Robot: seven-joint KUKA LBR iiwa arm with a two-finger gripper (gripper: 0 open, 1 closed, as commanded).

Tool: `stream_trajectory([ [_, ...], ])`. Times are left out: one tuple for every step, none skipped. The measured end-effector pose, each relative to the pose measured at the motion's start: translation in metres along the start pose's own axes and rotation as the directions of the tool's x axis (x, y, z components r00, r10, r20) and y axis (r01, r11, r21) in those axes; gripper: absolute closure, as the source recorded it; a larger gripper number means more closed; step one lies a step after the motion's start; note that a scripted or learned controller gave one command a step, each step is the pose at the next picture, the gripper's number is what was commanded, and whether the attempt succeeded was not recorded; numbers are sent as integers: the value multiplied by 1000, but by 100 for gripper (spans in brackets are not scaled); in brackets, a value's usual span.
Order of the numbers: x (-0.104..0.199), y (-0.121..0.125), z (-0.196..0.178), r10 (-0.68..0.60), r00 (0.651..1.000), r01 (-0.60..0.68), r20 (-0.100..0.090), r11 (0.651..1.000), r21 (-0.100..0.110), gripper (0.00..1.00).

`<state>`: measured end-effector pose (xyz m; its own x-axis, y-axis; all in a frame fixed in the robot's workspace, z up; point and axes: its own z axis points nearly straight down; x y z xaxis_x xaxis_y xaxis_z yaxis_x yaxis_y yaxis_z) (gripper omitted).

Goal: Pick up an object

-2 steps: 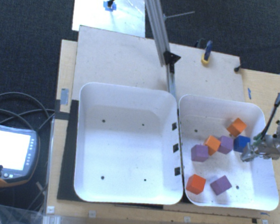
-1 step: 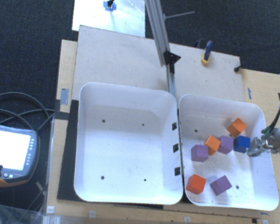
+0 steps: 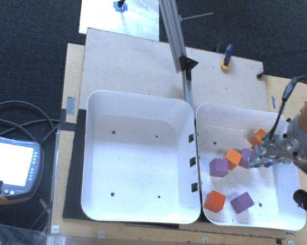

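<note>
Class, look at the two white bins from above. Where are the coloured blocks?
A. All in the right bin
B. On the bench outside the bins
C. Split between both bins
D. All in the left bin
A: the orange blocks and purple blocks all lie inside the right bin.

left bin open, blocks crowd right (clustered)

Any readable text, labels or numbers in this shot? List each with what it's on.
None readable.
Teach pendant: its screen is washed out white, and its button markings are too small to read.
Small grey tag on the bench edge: too small to read.
Blocks in the right bin: plain faces with no markings.
</note>
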<state>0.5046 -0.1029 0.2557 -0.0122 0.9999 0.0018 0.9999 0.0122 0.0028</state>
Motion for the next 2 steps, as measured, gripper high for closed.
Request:
stream_trajectory([
  [59,14,-3,0,1000,0,0,1000,0,100],
  [103,24,-2,2,1000,-2,0,1000,1,100],
])
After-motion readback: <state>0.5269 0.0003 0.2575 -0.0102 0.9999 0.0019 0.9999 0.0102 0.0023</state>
